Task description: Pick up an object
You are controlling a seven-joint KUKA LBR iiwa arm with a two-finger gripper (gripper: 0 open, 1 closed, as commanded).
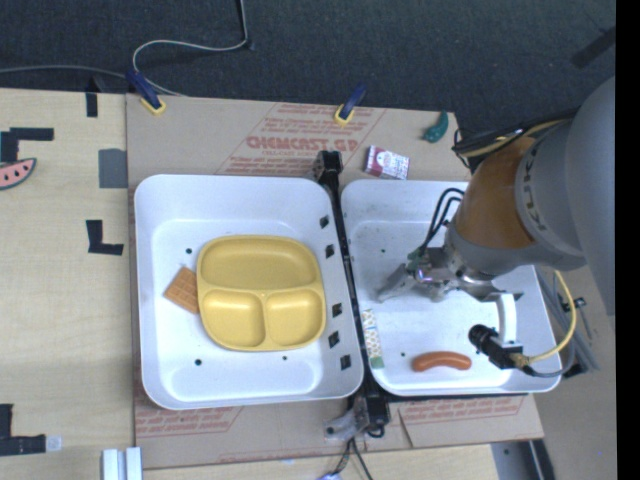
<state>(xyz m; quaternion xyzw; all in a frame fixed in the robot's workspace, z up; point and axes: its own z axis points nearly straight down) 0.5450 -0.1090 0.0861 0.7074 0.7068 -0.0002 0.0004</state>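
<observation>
An orange-red sausage (441, 362) lies near the front of the right bin (400, 203). My gripper (398, 278) hangs low over the middle of that bin, left of the orange-banded wrist and about a hand's width behind the sausage. Its fingers stand open, with nothing between them. In the left bin (160, 268) sits a yellow divided plate (262, 291), and a brown cracker-like square (182, 289) pokes out from under the plate's left edge.
A small red-and-white packet (385, 162) lies on the cardboard behind the right bin, with a teal clip (436, 126) further back. Black and yellow cables (545, 353) loop over the right bin's front right corner.
</observation>
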